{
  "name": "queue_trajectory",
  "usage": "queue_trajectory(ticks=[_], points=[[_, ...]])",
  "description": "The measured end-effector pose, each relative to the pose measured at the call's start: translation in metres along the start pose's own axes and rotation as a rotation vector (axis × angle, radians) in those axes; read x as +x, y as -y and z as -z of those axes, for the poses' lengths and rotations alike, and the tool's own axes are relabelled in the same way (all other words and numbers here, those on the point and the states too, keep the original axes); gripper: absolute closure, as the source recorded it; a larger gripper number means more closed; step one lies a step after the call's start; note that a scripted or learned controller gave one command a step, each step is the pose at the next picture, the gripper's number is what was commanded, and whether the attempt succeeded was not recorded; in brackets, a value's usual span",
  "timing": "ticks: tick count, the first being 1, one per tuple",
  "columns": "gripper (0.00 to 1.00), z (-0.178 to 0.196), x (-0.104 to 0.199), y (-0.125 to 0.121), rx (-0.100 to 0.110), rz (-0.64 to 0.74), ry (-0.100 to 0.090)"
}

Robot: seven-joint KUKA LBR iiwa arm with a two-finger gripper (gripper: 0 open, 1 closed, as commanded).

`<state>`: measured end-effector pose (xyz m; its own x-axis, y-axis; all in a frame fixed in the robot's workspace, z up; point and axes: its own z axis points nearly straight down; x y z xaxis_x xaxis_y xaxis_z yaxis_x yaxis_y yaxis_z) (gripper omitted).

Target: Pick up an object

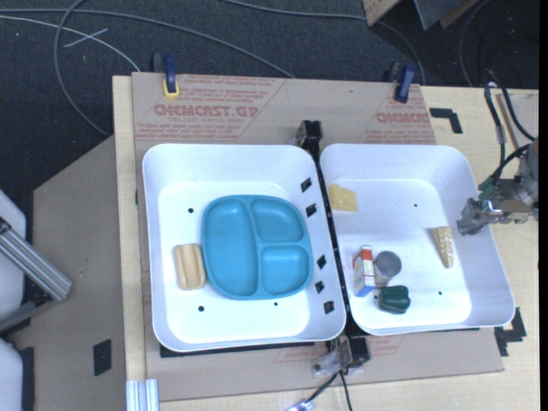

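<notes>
Lowest in the view, and well off from the fingers (473, 217) toward the camera and the left bin (158, 229), a dark green object (395, 299) is seen on the floor of the right bin (462, 171). Just beyond it a small red and white box (365, 271) is set beside a grey round disc (388, 265), the two close together or touching. The fingers are held over the right bin's far-side rim, at the end of the grey arm that reaches in from the view's right; whether they are open or shut cannot be told, and nothing is seen between them. A tan cone-shaped piece (443, 246) is found nearest to the fingers, just below and to the left of them in the view, lying apart from the other things. A flat yellow piece (343, 198) is placed well across the bin from the fingers, near the divide between the bins. Farthest from the fingers, in the left bin, a blue divided plate (256, 246) is laid flat, with a tan block (189, 265) just beside its far edge. Both bins are borne by the bench (257, 92).
</notes>
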<state>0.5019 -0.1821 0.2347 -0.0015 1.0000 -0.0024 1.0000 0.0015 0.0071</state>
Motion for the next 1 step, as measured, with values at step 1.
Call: queue_trajectory(ticks=[1], points=[[1.0,0.0078,0.0507,-0.0215,0.005,0.004,-0.003]])
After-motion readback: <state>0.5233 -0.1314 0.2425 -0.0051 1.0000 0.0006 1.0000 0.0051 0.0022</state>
